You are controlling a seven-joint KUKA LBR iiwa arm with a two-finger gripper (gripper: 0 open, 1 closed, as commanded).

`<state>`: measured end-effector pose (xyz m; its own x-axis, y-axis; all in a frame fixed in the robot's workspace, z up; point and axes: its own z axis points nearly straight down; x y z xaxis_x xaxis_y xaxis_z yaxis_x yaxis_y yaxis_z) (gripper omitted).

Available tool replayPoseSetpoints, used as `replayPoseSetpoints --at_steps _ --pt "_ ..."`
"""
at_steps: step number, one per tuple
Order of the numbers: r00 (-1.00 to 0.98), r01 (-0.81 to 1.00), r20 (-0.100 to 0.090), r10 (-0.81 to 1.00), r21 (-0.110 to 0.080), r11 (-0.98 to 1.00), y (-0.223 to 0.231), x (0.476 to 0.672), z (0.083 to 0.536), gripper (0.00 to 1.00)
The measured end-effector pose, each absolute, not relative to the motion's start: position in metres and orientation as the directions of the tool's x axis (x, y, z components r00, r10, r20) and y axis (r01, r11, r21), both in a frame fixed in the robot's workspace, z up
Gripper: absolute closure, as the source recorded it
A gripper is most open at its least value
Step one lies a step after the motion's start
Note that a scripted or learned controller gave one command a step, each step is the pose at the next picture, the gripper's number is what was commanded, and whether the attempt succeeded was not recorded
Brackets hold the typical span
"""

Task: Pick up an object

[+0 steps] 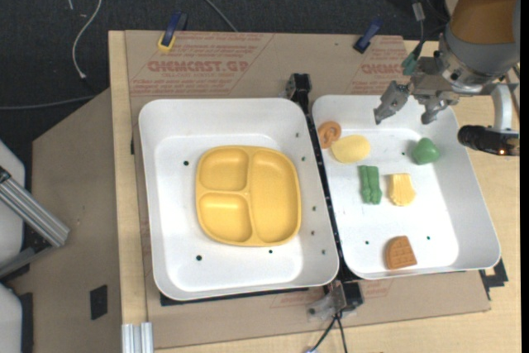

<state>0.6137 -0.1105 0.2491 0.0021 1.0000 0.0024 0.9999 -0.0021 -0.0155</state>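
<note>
- Left bin (157, 178): yellow three-compartment plate (248, 196) at centre.
- Right bin (463, 236): orange ring (330, 132) touching pale yellow lump (351, 149); green ball (425, 151) near far right wall; green block (369, 183) just beside yellow piece (402, 189); brown biscuit-like piece (400, 252) near front edge.
- Gripper (411, 109) above right bin's far edge, fingers spread wide, grasping nothing.
</note>
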Motion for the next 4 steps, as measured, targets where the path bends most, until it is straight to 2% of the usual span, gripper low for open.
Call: replayPoseSetpoints --at_steps 1,2,4 --pt "-0.001 1.0 0.001 1.0 -0.001 0.001 -0.11 0.616 0.258 0.0" --pt "0.0 1.0 0.002 1.0 -0.007 0.0 -0.11 0.606 0.2 0.0" --pt "0.0 1.0 0.002 1.0 -0.006 0.0 -0.105 0.604 0.111 0.0"
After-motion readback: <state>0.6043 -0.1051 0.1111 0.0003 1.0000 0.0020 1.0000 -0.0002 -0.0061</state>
